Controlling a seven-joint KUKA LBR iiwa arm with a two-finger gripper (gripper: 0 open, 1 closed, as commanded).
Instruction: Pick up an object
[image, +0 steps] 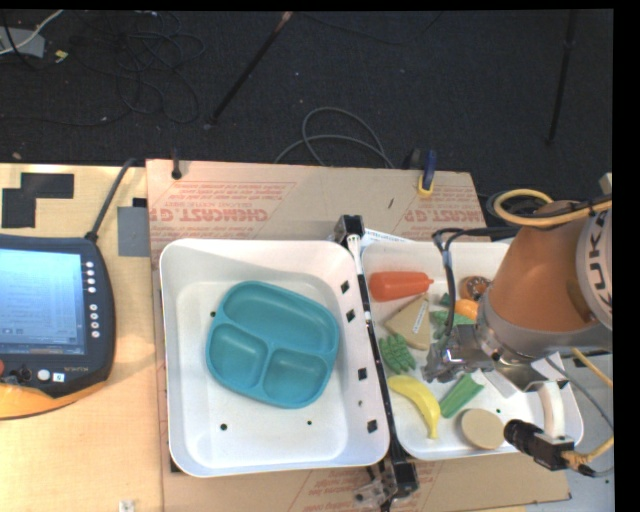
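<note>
The arm (545, 290) reaches in from the right and hangs low over the right bin (400, 440), its orange band bulking large above the wrist. The gripper (443, 360) sits down among the toys — metal parts show there, but whether it is spread or pressed together I cannot tell, and nothing can be seen caught in it.

The right bin is crowded. An orange carrot (400, 285) lies near the far wall. Just below it is a pale wedge-shaped block (408, 322), and beside that a leafy green piece (396, 352). A yellow banana (420, 400) curves along the near part of the bin, with a green stick-shaped piece (460, 396) just beside it, right under the gripper. A round tan disc (483, 429) rests near the front wall. A small orange and green bit (462, 310) peeks out beside the wrist.

The left bin (190, 400) holds a teal divided plate (272, 342) lying flat, slightly turned — three compartments facing up. Further left on the bench sits a control tablet (48, 318) with a lit screen.
</note>
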